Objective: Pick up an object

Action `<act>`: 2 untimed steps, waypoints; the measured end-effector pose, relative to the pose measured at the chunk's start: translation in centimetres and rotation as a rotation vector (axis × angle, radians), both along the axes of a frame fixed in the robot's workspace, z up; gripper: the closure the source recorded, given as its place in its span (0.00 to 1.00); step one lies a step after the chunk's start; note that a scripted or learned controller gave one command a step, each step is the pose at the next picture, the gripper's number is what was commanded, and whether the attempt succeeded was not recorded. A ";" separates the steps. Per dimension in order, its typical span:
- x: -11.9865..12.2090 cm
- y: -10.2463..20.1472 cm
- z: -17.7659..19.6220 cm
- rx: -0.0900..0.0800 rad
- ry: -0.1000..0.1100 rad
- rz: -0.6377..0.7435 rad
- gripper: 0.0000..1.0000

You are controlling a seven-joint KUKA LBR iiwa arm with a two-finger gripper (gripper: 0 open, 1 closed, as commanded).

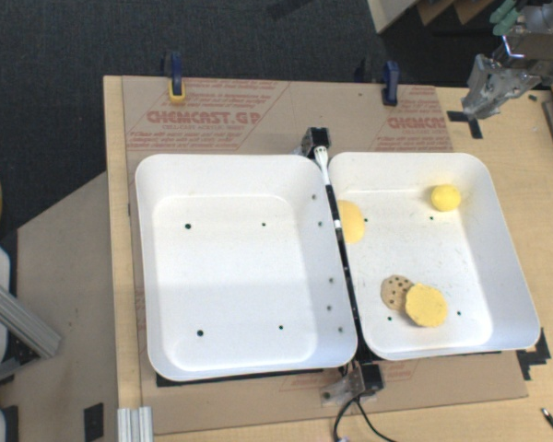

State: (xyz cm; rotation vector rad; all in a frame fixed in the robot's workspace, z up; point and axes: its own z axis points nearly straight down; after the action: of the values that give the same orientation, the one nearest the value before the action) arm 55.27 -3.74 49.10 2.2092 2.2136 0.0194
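Note:
The right bin point(498, 247) holds several small items. A yellow ball point(445, 197) lies near its far right corner. A yellow rounded piece point(351, 221) rests against its left wall. Near the front, a brown speckled cookie point(394, 290) touches a yellow disc point(427, 306). My gripper point(487, 95) hangs at the upper right, beyond the far edge of the right bin and well above the bench, away from all the items. Nothing shows between its tips.
The left bin point(157, 247) sits beside the right one, joined along a black divider strip point(332, 219). Two blue clamps point(174, 70) point(390, 79) hold the brown board at the back. A cable point(355, 403) trails off the front edge.

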 end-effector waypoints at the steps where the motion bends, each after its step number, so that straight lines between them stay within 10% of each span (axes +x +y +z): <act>1: -6.4 2.4 -4.9 0.003 0.026 0.000 1.00; 2: -5.6 2.5 -10.3 0.001 0.026 -0.002 1.00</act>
State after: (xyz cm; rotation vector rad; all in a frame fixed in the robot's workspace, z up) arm 49.70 -1.23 38.77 2.2254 2.2243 -0.0079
